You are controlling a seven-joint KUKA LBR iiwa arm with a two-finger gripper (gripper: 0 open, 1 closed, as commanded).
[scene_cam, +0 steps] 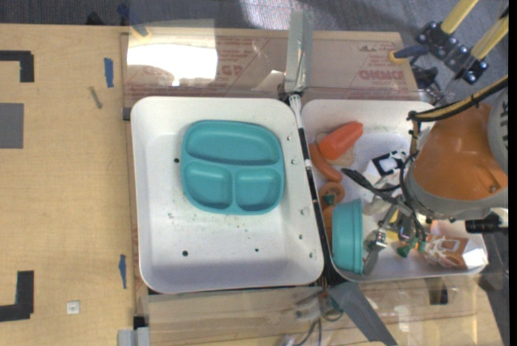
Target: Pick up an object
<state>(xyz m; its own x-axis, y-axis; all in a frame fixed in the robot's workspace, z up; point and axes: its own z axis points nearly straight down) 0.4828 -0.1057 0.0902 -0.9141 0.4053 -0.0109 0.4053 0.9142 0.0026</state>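
My gripper (389, 229) hangs low in the right bin (355, 105), down among the clutter near its front wall. Wires and small odds and ends crowd around its tip, so I cannot tell how wide it stands or whether anything sits in it. Nothing that I can make out is lifted clear of the bin floor, so I judge the pick not yet done.

Several things are within my reach. A teal bowl (347, 236) stands tipped on its side just to my left, touching or nearly touching the gripper. Beyond the bowl and a little further back lies a small orange piece (329, 196). An orange carrot (341, 137) rests further off toward the back wall of the bin. A printed packet (445, 252) lies on my other side, near the front. The bowl looks like the closest candidate, though I cannot say it is the one I am lined up on.

Well apart from me, across the divider, the left bin (153, 199) holds a teal divided plate (233, 166) lying flat.

What remains, as I judge it: get a sure hold on one thing, then raise it free of the bin.
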